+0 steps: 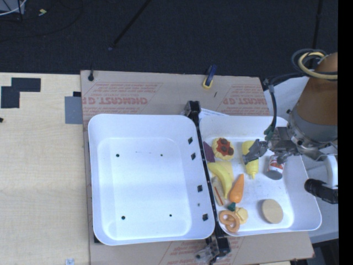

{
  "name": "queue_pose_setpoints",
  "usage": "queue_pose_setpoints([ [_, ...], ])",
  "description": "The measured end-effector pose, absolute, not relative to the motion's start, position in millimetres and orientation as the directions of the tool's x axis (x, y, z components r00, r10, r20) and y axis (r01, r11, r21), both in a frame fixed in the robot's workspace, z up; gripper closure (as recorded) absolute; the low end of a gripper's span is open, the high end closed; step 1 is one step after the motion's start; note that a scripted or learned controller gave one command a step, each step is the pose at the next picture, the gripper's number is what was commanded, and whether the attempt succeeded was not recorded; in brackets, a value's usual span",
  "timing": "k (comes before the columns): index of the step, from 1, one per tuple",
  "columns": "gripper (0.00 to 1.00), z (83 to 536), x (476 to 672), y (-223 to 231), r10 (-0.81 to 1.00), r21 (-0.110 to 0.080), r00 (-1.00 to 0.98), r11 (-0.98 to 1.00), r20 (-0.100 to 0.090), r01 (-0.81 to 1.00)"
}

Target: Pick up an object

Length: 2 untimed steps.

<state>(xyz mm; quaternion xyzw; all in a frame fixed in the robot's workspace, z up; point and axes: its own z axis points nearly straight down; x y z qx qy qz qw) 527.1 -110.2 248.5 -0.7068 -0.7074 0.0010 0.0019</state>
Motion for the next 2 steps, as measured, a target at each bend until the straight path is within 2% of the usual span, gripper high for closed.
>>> queue_pose_setpoints([
  [1, 0.0, 86.2, 492.4, -107.6, 1.0, -0.014, 0.0, 0.0, 0.004, 1.0],
  [2, 0.0, 93.8, 495.3, -109.8, 1.0, -0.004, 0.004, -0.004, 0.001, 1.0],
])
